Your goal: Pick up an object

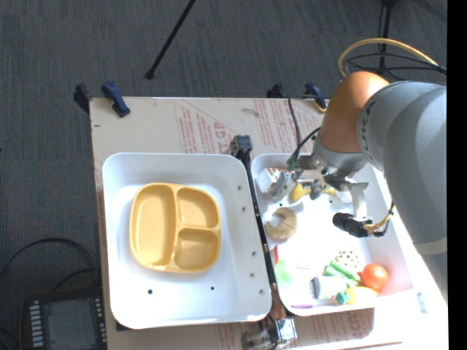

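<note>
I place everything from the tan, bread-like round lump (281, 223), which lies in the shallow white bin under the arm (319, 243), close to the wall beside the neighbouring bin.

Nearest me, well in front of the lump, small toys crowd that bin's front edge. There is a white and grey piece (321, 288), a half-covered yellow bit (361, 294), some green sticks (340, 270) and a glossy orange-red ball (374, 275). A pale speckled thing (348, 257) sits among them, but I can't make out what it is. A soft green blob (282, 273) sits straight in front of the lump, against the wall.

Level with the lump, across that wall, the second white bin (120, 286) holds a yellow plastic divided plate (175, 226).

Just beyond the lump lies a small yellow curved piece (296, 192), with the hand (315, 183) hanging close beside it. The wrist and the grey arm crowd over it, so I cannot tell whether the hand is wide or narrow, or whether it touches the piece. The arm also hides the bin's far corner.

Farthest back is the brown card-topped table (182, 122).
</note>
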Controlling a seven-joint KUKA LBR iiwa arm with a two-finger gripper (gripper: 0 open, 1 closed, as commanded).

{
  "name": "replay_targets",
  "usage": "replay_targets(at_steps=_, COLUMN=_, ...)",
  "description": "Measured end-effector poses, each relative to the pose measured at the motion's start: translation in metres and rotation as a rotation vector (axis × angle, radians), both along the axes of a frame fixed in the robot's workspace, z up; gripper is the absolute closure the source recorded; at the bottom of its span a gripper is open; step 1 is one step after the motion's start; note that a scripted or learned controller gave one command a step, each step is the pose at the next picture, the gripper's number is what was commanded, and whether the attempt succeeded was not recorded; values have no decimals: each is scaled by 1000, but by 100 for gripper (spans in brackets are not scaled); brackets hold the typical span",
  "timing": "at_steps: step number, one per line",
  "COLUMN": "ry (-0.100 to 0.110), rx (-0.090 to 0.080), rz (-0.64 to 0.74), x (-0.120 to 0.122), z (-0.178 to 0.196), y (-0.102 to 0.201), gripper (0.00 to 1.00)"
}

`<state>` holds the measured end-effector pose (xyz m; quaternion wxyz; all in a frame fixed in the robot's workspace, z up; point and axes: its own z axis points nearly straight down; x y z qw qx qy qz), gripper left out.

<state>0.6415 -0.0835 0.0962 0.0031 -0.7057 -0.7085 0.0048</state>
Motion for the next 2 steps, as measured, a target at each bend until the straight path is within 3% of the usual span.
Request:
replay_targets(at_steps=1, ry=-8, rx=2, rz=-4, x=2, z=-9, y=-29, gripper=0)
replay_targets(at_steps=2, ry=-5, rx=3, rz=-2, x=2, z=1, y=-29, gripper=100)
